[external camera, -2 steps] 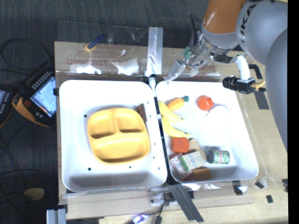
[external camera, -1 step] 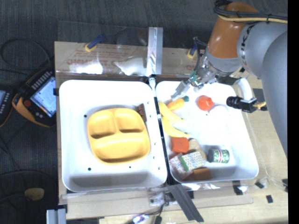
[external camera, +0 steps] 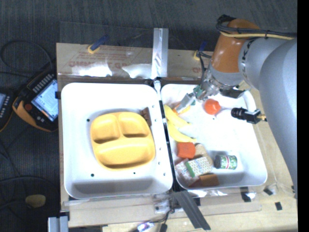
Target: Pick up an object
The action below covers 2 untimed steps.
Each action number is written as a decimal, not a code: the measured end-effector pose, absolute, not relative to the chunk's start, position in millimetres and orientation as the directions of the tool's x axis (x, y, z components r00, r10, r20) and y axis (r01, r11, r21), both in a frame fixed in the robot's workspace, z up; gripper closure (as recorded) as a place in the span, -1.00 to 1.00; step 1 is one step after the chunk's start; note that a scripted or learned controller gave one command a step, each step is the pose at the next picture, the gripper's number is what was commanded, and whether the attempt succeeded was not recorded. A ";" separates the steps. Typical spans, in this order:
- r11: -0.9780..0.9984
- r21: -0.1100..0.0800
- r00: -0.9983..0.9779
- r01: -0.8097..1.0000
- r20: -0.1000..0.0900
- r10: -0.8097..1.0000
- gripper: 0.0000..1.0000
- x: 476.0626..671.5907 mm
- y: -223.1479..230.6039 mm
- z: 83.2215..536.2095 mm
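The grey arm, with its orange band (external camera: 229,52), is seen reaching in from the right over the far edge of the right bin (external camera: 251,146). The gripper (external camera: 187,102) is lowered into that bin's far left corner, close to the wall shared with the left bin (external camera: 67,144). Whether the gripper is open or closed cannot be told, since its tip is small and blurred against the white floor, and nothing can be confirmed as held. Just beside the tip, on the near side, a pair of yellow bananas (external camera: 176,127) is laid along the dividing wall. A red-orange ball (external camera: 211,106) is found just to the right of the gripper, apart from the bananas. Nearer the camera, an orange-red lump (external camera: 186,150) is set against the lower end of the bananas. Below it a green-and-white packet (external camera: 197,167) and a brown piece (external camera: 208,180) are crowded together. A small can with a green label (external camera: 225,161) is lying on its side just right of the packet. The left bin is occupied by a yellow divided plate (external camera: 123,139), with a small brown scrap (external camera: 146,115) at its far right corner (its nature cannot be made out). Off the bench to the left, a handheld controller (external camera: 41,103) is resting on the dark floor.
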<state>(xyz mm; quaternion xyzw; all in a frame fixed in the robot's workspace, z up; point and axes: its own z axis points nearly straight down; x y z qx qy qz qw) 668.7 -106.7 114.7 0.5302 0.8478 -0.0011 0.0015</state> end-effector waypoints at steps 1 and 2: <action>0.435 0.005 -0.435 0.900 -0.012 0.900 1.00 670.9 -110.4 129.6; 0.435 0.005 -0.435 0.900 -0.012 0.900 -1.00 670.8 -110.3 129.5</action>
